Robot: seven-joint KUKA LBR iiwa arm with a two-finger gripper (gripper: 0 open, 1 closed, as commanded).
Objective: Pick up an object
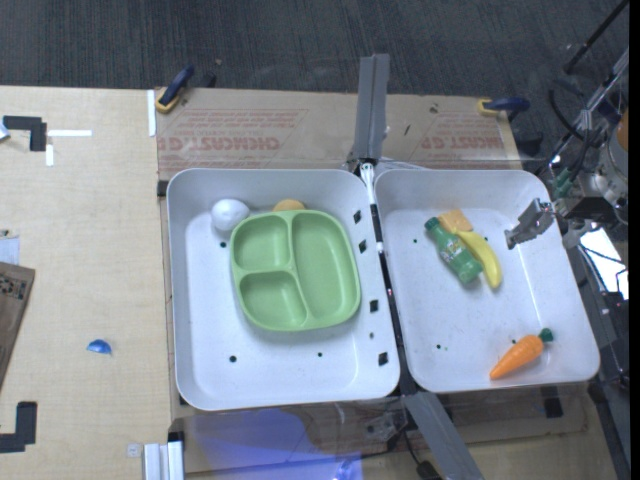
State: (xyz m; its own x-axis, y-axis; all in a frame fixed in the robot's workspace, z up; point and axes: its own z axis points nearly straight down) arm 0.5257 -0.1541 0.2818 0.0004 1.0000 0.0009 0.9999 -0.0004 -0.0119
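Hovered at the right bin's (pixel 560 368) far right edge, gripper (pixel 525 226) low and pointing left toward the cluster; could not tell whether spread wide or pinched narrow, too small and too blurred at that slant. Carried nothing visible.

Sat nearest, in the upper middle of that bin: green bottle (pixel 453 249) touching a banana (pixel 481 258), with a small orange-yellow piece (pixel 456 220) just behind. Ran long axis from upper left to lower right, both bottle and banana, roughly parallel, banana's lower tip aimed toward the bin's right wall.

Lay well apart near the lower right corner: carrot (pixel 519 356), green top up-right, pointed tip down-left, long axis on the opposite diagonal. Looked the cleaner pick, nothing crowding it.

Best done, by judgement: squared across the short width, not along the length; came straight down over the middle; closed only once seated low. Risked, at the bottle-banana pair, nudging one while closing on the other.
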